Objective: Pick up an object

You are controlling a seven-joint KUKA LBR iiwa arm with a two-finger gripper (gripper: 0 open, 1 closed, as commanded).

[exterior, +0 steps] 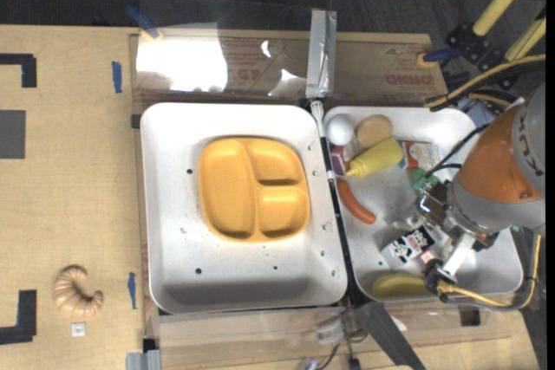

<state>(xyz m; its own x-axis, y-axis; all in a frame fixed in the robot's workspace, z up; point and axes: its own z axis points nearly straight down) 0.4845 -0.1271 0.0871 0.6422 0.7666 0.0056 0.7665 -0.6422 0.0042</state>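
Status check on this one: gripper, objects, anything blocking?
Gripper low in right bin, over small patterned item; grasp unconfirmed. Hot dog, mustard bottle nearby. Arm covers bin's right side.

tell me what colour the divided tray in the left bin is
Yellow-orange; the divided tray shows plainly in the camera view.
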